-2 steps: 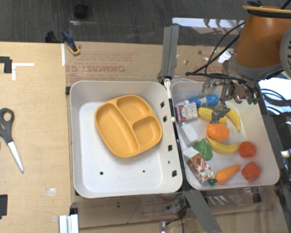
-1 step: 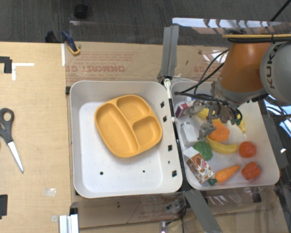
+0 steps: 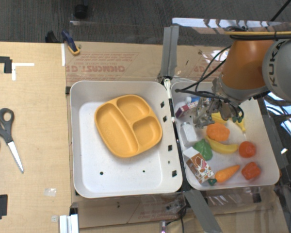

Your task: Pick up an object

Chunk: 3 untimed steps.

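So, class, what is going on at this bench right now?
A grey and orange robot arm reaches in from the right, with its end effector low over the right bin. That bin is crowded with toy food: an orange fruit, a banana, a carrot, two red pieces and a small carton. Nothing visibly sits between its fingers. The left bin holds a yellow divided plate.

Yellow tray (image 3: 128, 125), toy-filled right bin (image 3: 266, 130)

A light wooden bench (image 3: 29, 130) bears scissors (image 3: 7, 135), with dark grey carpet (image 3: 111, 8) beyond it.
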Available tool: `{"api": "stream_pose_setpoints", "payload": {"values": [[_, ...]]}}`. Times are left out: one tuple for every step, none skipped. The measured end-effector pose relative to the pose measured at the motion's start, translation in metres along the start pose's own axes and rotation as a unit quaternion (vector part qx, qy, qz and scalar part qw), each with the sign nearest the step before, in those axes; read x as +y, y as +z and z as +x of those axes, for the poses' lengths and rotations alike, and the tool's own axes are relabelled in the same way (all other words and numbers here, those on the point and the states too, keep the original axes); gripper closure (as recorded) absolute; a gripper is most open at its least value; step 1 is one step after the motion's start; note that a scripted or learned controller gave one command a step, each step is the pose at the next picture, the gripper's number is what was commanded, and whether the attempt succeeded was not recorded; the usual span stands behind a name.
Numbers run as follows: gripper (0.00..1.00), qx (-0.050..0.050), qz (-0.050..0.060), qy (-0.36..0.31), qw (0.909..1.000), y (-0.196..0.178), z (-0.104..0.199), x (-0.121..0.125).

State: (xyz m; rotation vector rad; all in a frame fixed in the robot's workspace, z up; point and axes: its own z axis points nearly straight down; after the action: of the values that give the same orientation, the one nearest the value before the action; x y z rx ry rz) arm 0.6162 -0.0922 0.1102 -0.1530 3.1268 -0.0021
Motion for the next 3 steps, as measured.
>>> {"api": "stream_pose_setpoints", "payload": {"values": [[1.0,0.002,-0.001,-0.107,0.9943,-0.14,-0.043,-0.029],[1.0,0.003,-0.002,-0.096,0.9954,-0.131,-0.005,-0.028],[1.0,0.004,0.0,0.135,0.9908,-0.005,0.013,-0.037]]}}
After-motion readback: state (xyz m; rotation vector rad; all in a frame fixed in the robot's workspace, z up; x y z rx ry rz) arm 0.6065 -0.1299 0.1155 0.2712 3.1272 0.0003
